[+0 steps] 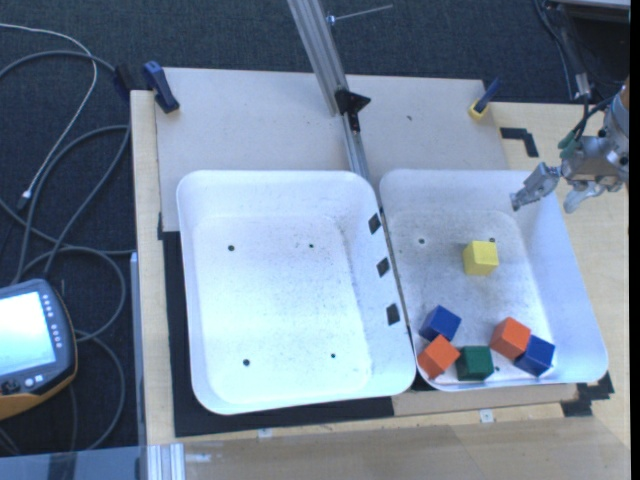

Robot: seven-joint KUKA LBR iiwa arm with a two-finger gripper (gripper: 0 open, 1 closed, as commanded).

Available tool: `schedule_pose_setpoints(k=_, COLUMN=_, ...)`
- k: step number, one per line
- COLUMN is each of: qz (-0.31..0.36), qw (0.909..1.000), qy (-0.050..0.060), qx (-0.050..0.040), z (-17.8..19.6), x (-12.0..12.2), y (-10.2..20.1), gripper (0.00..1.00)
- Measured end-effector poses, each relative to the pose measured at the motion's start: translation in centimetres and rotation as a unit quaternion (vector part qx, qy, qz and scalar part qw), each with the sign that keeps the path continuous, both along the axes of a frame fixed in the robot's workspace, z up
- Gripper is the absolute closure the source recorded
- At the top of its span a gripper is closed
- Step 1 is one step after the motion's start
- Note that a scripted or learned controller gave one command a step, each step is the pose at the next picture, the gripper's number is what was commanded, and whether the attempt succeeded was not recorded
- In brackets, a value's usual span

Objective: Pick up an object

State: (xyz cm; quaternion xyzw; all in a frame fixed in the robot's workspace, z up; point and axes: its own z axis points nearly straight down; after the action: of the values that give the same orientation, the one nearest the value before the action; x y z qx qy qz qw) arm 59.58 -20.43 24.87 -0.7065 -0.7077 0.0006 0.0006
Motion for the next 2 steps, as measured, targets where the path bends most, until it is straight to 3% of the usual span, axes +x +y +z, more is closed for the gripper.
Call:
schedule_pose_setpoints(k=1, qz=0.0, qw=1.0, qy=0.0, qx=0.0, z=0.0, x=0.0, y=0.0, gripper=0.0)
schedule_pose_setpoints(k=2, qz=0.001, qw=1.0, qy=-0.007, qx=-0.0019, z=15.2, x=3.6, y=1.3, gripper=0.0)
